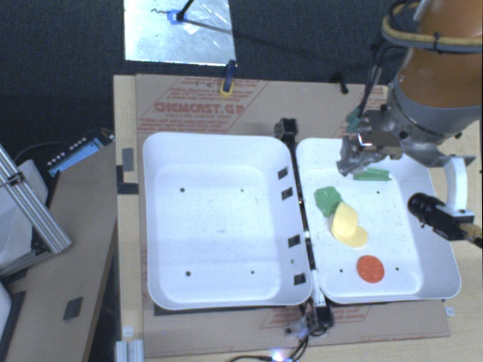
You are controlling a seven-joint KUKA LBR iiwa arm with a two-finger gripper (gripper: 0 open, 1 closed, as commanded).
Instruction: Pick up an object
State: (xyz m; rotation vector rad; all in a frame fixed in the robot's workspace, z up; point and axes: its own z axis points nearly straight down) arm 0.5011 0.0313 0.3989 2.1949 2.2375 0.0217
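The metal tool [355, 162] hangs over the right bin's [430, 281] far end; whether it is spread I cannot tell. A flat green strip [371, 175] lies just beside it. Nearer sit a green lump [327, 199], a smooth yellow piece [348, 225], and a red disc [370, 269].

One fixed camera looks down at a slant on both white bins [226, 145], moderately near.
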